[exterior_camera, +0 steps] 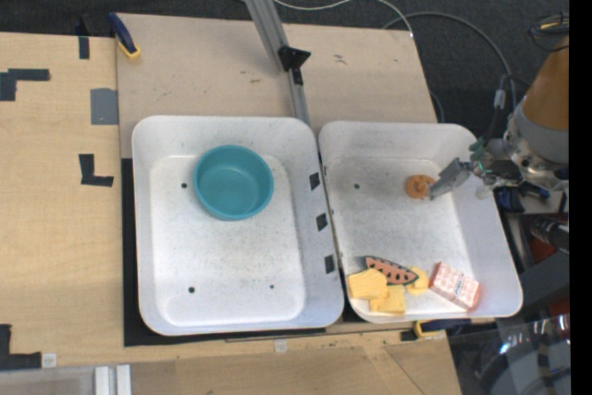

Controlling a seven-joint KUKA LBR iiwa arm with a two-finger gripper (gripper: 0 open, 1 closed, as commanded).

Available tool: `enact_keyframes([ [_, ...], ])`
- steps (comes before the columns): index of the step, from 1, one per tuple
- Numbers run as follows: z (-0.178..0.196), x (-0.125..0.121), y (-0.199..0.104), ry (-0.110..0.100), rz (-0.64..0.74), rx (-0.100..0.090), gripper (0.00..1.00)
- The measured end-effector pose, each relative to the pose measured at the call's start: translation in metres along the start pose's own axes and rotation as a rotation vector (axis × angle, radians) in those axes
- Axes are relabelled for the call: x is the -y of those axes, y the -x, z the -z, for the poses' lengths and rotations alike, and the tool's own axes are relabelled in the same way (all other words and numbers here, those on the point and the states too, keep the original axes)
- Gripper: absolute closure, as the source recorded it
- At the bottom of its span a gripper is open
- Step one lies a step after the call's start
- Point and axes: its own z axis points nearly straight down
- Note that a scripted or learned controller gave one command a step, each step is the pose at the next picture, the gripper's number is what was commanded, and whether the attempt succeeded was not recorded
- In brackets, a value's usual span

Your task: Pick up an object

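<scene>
Camera view: gripper (448,179) hangs low in the right bin (481,227), a grey finger beside the brown ball (419,187); its spread I cannot tell. Centre over the ball, then descend before pinching.

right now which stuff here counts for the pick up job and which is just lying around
For the job:
- gripper, low in the right bin
- small brown round object, right beside the gripper
- yellow pieces
- watermelon slice toy
- pink box

Just lying about:
- teal bowl in the left bin
- blue and yellow clamp on the bench
- cables behind the bins
</scene>
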Motion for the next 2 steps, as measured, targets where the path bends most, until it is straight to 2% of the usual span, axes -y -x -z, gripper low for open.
enact_keyframes([
  [1,0.000,0.000,0.000,0.000,0.000,0.000,0.00],
  [2,-0.048,-0.007,-0.001,-0.004,0.000,0.000,0.00],
])
